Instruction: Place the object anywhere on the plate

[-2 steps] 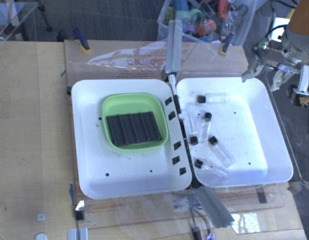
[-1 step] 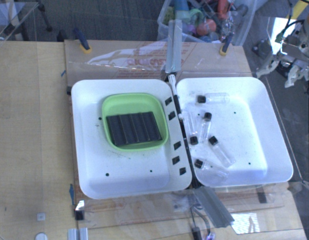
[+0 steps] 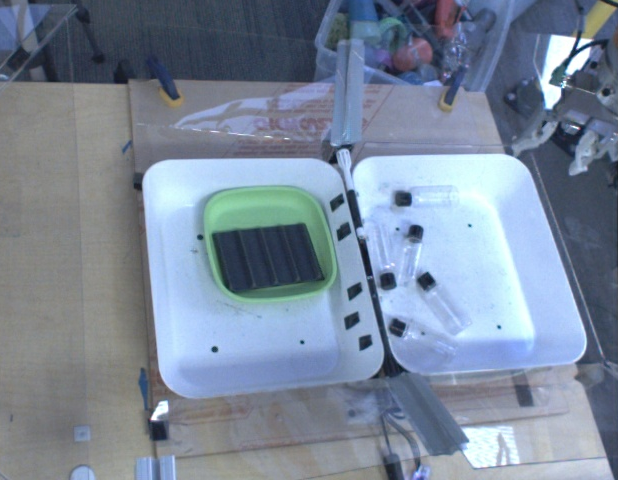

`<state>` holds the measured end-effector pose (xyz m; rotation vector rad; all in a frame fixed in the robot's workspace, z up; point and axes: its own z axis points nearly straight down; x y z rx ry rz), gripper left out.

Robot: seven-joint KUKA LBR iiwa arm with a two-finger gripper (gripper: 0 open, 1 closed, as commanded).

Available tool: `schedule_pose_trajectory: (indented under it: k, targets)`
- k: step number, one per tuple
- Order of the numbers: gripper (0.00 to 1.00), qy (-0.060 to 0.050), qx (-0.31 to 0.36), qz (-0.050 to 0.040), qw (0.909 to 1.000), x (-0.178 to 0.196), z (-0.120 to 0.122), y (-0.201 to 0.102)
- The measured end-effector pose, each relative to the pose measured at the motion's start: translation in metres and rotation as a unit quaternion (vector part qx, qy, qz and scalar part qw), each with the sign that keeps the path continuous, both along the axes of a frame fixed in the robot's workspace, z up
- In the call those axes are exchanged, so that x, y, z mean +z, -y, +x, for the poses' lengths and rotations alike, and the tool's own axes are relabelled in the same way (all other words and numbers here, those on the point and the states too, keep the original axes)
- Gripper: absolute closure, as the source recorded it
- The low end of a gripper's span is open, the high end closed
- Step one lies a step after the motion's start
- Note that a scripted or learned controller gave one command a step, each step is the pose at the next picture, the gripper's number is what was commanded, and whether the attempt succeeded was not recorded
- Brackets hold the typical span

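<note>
A: Looking down on the bench (image 3: pixel 59 268), we have the left bin (image 3: pixel 179 348) and the right bin (image 3: pixel 519 268) pressed edge to edge. What is the claw doing?

B: Released or clenched, I cannot tell, and with no fix on it I can't place anything relative to it either. I'll place things against each other instead.

A: Go on, then. Where's the green plate (image 3: pixel 221 206)?

B: It sits in the left bin, towards the far side. It's a rounded square and it isn't bare: a dark ribbed slab (image 3: pixel 267 257) lies flat on it, covering most of the floor.

A: And the objects to be moved?

B: They're all in the right bin, well apart from the plate. They are clear vials with black caps, scattered over the half nearest the divider. One vial (image 3: pixel 429 197) lies on its side at the far end. Another vial (image 3: pixel 412 251) is just below it, and a third vial (image 3: pixel 444 308) is tilted further down. A fourth vial (image 3: pixel 417 332) lies nearest the front rim. There may be one or two more against the divider, but they're too faint to count.

A: Anything along that divider?

B: A row of small black tabs (image 3: pixel 351 320) runs down the seam. Beyond the bins, a clear tub of coloured toys (image 3: pixel 419 13) stands at the back of the bench.
</note>
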<state>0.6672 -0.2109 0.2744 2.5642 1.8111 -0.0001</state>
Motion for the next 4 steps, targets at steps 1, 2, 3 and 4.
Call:
schedule_pose_trajectory:
  k: [1, 2, 3, 4]
  targets:
    - [0.00, -0.003, -0.040, 0.0016, 0.9992, -0.017, 0.000, 0.002]
    - [0.00, -0.003, -0.040, 0.0014, 0.9992, -0.017, 0.000, 0.001]
    - [0.00, 0.000, -0.058, 0.0003, 0.9983, 0.097, 0.000, -0.004]
    - [0.00, -0.003, -0.079, 0.0010, 0.9969, 0.016, 0.000, -0.001]
